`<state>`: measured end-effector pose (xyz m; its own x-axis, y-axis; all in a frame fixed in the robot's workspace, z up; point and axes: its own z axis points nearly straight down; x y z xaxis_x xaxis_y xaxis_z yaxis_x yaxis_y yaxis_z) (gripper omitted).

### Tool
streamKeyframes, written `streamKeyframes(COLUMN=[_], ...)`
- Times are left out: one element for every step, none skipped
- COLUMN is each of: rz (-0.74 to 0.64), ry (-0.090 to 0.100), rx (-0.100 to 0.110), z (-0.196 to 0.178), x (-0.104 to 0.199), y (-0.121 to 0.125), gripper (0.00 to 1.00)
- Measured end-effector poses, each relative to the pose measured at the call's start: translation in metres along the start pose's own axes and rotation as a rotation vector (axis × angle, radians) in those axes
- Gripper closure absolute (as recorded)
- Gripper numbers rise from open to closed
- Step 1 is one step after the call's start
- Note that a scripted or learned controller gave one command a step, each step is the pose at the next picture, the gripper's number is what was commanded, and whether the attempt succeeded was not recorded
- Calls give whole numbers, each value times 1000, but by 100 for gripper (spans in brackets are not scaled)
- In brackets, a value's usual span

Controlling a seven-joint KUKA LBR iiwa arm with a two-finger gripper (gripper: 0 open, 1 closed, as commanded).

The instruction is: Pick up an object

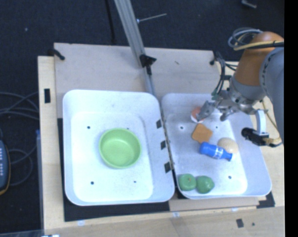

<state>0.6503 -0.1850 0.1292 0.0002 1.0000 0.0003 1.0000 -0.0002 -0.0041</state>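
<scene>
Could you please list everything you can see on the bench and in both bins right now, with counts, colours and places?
shallow white plastic bins: 2, white, side by side on the bench
round green plastic bowl: 1, light green, middle of the left bin
flat orange square block: 1, orange, middle of the right bin
blue cylindrical bottle with a white end: 1, blue, lying on its side just below the orange block
pale beige rounded object: 1, beige, beside the bottle on its right
round green objects: 2, green, side by side at the near edge of the right bin
small red and white object: 1, upper right bin, at the pincer tips
pincer: 1, grey, over the upper right bin
</scene>
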Motion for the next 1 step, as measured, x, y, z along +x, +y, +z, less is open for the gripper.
streamKeyframes(rz=[0], ry=[-1], rx=[-6], z=[-14], x=[-1], y=[1], gripper=[100])
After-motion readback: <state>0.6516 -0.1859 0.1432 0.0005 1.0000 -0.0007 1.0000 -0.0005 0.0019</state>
